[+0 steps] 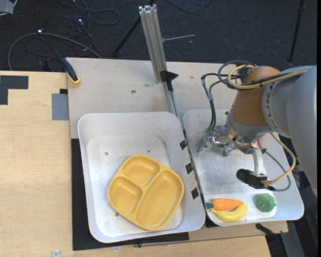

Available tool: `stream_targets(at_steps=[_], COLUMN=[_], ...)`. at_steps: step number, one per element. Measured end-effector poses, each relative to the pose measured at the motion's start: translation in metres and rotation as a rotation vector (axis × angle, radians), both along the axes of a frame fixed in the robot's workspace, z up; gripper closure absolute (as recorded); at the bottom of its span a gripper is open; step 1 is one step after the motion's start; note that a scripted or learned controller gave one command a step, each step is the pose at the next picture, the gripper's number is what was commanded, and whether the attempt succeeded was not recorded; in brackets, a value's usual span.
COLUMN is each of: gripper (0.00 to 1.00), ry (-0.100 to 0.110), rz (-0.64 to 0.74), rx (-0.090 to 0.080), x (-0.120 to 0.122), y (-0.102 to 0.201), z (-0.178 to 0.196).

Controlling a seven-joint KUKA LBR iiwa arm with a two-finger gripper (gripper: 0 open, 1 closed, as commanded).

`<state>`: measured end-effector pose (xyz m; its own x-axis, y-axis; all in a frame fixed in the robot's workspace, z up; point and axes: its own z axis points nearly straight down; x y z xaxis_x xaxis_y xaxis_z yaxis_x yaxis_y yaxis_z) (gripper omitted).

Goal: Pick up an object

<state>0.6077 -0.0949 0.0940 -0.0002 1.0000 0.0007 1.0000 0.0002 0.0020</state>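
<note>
Yellow tray (pixel 145 191) — left bin (pixel 91 143)

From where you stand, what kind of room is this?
Probably a robotics lab, not a kitchen: a grey arm with an orange band reaches over two shallow white bins holding toy food, and loose black cables lie on the dark floor behind.

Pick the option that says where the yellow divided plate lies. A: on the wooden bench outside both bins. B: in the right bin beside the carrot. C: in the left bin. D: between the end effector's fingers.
C: the yellow divided plate lies flat on the floor of the left bin, while the carrot sits in the right bin.
</note>
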Motion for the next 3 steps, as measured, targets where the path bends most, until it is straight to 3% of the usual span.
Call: stream_targets(at_steps=[1, 3], gripper=[1.0, 1.0], ry=[-0.007, 0.0], rz=[-0.003, -0.001], rx=[0.003, -0.001], x=[0.002, -0.003], y=[0.001, -0.006], z=[0.011, 0.102])
